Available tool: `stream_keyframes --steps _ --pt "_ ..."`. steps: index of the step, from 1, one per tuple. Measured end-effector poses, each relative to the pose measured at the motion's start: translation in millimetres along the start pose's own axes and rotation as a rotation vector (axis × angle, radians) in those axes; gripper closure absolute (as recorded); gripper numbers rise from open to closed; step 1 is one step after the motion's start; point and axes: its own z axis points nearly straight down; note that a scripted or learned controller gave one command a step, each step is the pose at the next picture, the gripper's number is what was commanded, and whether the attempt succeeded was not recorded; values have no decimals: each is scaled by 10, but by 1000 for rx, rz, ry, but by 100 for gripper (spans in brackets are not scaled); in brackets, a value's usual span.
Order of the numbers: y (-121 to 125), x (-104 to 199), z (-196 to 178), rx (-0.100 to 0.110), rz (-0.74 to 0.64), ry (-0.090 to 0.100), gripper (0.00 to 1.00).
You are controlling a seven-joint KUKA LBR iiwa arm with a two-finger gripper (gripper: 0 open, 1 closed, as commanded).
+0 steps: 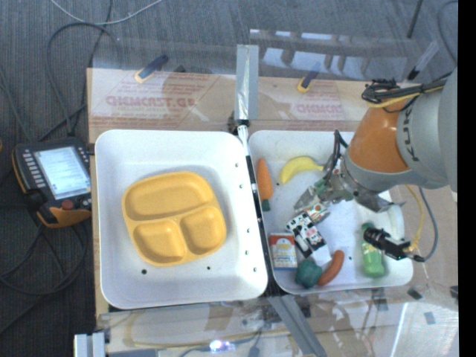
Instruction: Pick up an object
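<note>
Camera view: the gripper (318,197) hangs low in the right bin (387,277), whether open or closed I cannot tell. Just below it lies a black-and-white patterned block (306,229); banana (299,168) just above-left.

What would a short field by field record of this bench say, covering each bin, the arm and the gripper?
left bin: shallow white bin holding a yellow three-compartment plastic tray
right bin: shallow white bin with a yellow banana, orange carrot, black-and-white patterned box, small red-and-white carton, dark green lump, red-orange sausage, bright green object
arm: reaches in from the right, over the right bin
gripper: above the patterned box, near the banana
held object: none seen
</note>
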Motion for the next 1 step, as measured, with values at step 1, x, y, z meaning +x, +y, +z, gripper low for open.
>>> stream_keyframes --steps 1 --pt "746 331 -760 31 -23 9 100"
